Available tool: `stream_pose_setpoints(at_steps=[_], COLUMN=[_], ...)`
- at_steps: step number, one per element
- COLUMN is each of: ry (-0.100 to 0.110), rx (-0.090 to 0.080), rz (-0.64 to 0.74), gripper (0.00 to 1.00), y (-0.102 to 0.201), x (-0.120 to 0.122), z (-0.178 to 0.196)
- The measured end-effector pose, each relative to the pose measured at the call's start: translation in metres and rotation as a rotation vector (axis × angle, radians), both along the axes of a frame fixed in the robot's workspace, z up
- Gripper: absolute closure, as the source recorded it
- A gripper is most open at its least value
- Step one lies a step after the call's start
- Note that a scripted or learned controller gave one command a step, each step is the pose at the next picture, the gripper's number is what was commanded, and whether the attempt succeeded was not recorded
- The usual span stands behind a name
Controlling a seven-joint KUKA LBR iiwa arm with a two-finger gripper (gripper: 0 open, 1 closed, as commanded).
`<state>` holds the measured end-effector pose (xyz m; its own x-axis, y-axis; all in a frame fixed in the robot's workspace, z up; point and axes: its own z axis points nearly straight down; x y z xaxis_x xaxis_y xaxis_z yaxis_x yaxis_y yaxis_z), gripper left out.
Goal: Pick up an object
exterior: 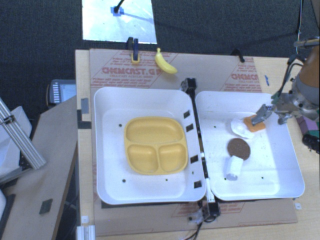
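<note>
Hovering at the right bin's (285, 154) two o'clock corner, the fingers (261, 116) sit over the orange block (256, 125) — open or closed, I cannot tell.

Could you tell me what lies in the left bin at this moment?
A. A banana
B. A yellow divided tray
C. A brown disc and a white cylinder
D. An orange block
B: the yellow divided tray sits in the middle of the left bin, while the banana lies outside on the board behind the bins, and the brown disc is in the right bin.
</note>
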<state>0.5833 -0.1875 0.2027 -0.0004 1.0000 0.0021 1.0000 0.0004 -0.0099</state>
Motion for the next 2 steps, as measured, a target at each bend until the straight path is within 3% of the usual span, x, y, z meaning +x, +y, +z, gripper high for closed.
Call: stream_pose_setpoints(at_steps=[1, 2], ry=[-0.011, -0.008], rx=[-0.002, -0.002], rz=[0.003, 0.001], gripper=[0.0, 0.0], y=[0.0, -0.009], x=[0.003, 0.005], z=[0.006, -0.042])
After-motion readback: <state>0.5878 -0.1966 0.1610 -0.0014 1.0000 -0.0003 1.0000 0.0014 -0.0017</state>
